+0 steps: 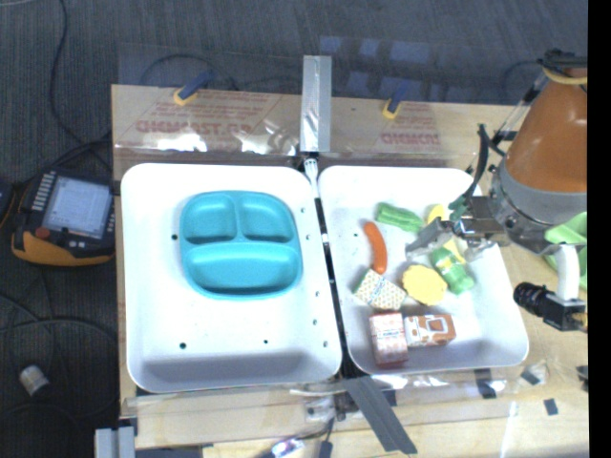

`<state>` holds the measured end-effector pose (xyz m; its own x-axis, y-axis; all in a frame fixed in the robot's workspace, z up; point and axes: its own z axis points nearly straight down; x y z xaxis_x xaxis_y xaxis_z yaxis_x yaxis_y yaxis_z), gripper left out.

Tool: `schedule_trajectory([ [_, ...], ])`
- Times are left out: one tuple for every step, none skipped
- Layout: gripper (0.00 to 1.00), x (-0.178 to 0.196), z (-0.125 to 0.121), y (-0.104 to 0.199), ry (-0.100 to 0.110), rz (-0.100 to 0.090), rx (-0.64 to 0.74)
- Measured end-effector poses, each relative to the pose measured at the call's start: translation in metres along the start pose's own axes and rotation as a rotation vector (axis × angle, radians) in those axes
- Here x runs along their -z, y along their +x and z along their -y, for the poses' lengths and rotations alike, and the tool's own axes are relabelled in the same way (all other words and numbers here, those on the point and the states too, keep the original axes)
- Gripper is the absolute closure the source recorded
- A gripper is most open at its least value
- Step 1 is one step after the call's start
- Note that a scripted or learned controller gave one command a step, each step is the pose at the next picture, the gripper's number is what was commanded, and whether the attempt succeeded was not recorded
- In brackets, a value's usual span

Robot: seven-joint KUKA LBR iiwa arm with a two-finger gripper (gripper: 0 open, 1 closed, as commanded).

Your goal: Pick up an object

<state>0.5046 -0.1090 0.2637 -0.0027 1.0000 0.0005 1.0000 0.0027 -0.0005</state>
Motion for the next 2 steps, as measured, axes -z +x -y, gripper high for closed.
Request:
schedule_trajectory([
  [0.00,-0.158,-0.037,-0.016,0.000,0.002,-0.295],
  [0.00,-0.173,-0.016,-0.030,-0.016,0.001,-0.117],
])
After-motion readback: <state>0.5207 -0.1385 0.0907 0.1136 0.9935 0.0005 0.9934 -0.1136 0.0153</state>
